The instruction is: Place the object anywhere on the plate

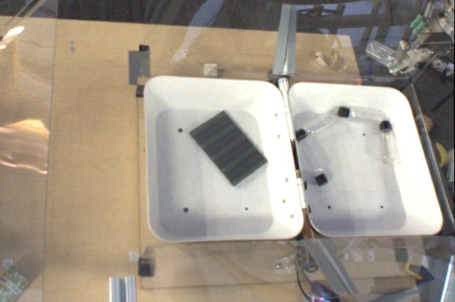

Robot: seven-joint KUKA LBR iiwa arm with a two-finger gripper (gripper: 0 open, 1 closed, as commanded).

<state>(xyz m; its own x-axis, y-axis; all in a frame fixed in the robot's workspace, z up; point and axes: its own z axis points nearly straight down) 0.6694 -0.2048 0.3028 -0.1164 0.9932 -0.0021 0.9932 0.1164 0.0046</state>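
Dark ribbed plate (228, 148) in the left bin (160, 222)
Gripper (398, 55) (finger state unclear) hangs beyond the right bin (426, 222) — clear, black-capped objects (387, 141) inside.

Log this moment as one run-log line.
plate: left bin, flat | small dark pieces: right bin | placement: not yet done

**Arm and gripper: pose**

Gripper (395, 55): at the upper right of the view, seen as pale, partly see-through metal parts, lying tilted. Finger state cannot be read. Wrist (434, 23): just up and right of the gripper, a cluster of light fittings with a green piece and cables. Arm runs off right from there.
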